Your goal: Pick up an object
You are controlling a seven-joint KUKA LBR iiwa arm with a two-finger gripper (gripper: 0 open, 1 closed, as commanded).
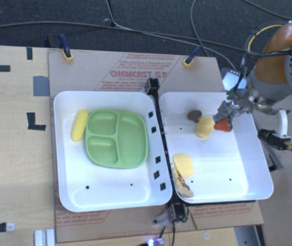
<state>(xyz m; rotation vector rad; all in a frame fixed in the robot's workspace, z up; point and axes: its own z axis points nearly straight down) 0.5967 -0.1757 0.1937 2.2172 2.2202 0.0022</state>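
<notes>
Yellow food piece [183,165] low; gripper [224,118] touching small red object [223,126].

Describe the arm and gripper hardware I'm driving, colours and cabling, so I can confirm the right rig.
The arm is a rounded grey body with a glossy orange band above the wrist. A yellow-and-black cable loops beside that band, and a small white block sits on the wrist's left side. The gripper is a slim grey metal piece. Black cables trail across the dark floor behind the bench.

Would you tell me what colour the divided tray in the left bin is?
The divided tray is light green, clearest in the camera view.
</notes>
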